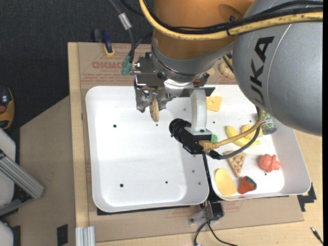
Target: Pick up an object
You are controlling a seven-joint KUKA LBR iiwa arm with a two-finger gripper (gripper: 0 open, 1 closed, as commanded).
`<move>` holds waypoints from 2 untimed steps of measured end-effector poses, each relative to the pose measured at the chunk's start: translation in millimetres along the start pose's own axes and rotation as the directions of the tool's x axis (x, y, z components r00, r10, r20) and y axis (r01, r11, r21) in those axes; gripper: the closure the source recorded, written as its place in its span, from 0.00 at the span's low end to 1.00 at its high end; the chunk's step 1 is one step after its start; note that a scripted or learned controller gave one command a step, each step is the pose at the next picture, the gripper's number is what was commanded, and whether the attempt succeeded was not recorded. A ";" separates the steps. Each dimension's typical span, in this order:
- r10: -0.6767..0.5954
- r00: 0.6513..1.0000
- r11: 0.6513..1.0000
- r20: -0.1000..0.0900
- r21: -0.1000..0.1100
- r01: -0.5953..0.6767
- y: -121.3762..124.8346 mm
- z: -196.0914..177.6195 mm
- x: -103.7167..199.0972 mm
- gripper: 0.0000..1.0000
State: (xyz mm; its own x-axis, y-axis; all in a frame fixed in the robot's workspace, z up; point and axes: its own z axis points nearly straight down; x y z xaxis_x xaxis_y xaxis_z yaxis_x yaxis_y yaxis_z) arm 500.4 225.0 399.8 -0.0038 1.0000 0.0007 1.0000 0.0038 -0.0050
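While claw (151, 106) hangs over left bin (102, 152), tan slender piece (155, 110) between fingers.

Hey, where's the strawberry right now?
The strawberry lies in the right bin, near its front edge. It sits just right of the pale yellow oval piece and below the waffle-patterned wedge.

Two white bins (102, 137) — one strawberry (246, 184), one banana (241, 137), one cheese wedge (213, 103).
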 end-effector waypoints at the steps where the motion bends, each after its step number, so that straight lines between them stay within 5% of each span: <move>1: 0.000 1.000 1.000 -0.008 -0.022 0.000 -22.7 -144.8 -0.3 1.00; 2: 0.001 1.000 1.000 0.000 -0.008 -0.001 -21.8 -145.9 0.7 1.00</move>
State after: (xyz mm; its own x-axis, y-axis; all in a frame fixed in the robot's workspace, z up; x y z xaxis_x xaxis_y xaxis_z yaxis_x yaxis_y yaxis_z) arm 479.3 225.5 545.8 -0.0032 1.0000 0.0011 1.0000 0.0032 0.0031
